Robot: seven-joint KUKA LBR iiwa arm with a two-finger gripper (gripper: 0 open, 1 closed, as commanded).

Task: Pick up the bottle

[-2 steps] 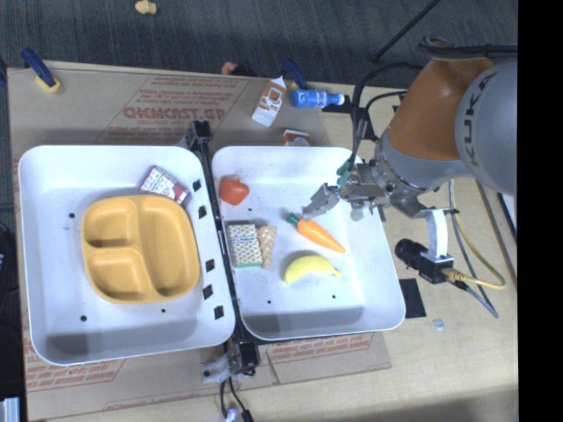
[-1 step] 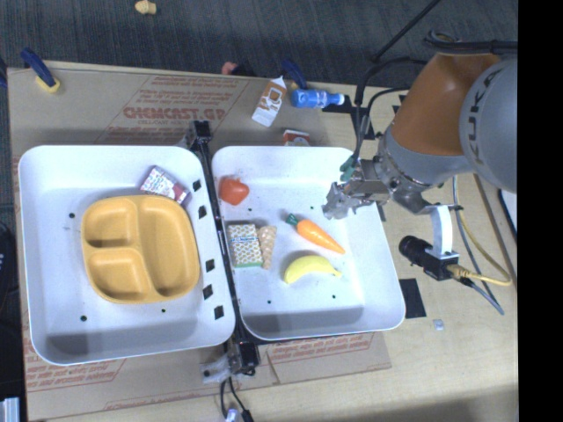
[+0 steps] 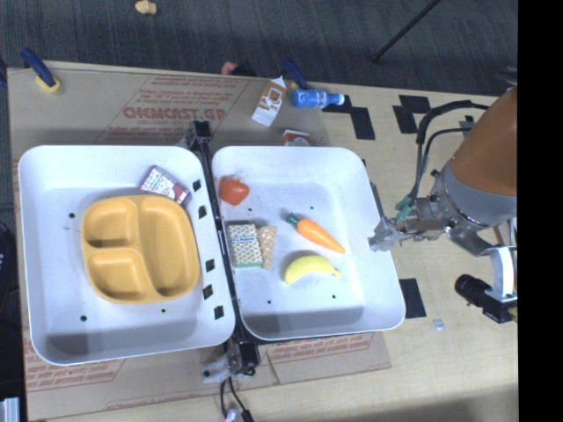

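Bottle [image 3: 315,98], blue, is lying on the table [image 3: 387,376] beyond the right bin [image 3: 380,281], outside both bins. End effector [image 3: 384,236] is hovering just off that bin's right rim, well apart from it; I cannot tell its state. Carrot [image 3: 318,232] and banana [image 3: 310,268] are sitting inside the bin.

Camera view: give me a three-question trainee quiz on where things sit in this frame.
1. True or false: the bottle lies inside the right bin.
2. Which item shares the left bin with the yellow tray? A) banana B) small box C) carrot
3. Fill in: the gripper is just outside the right bin's ____ rim, as seen in the view.

Key:
1. False; it lies on the bench beyond the bins.
2. B, the small box.
3. Right.
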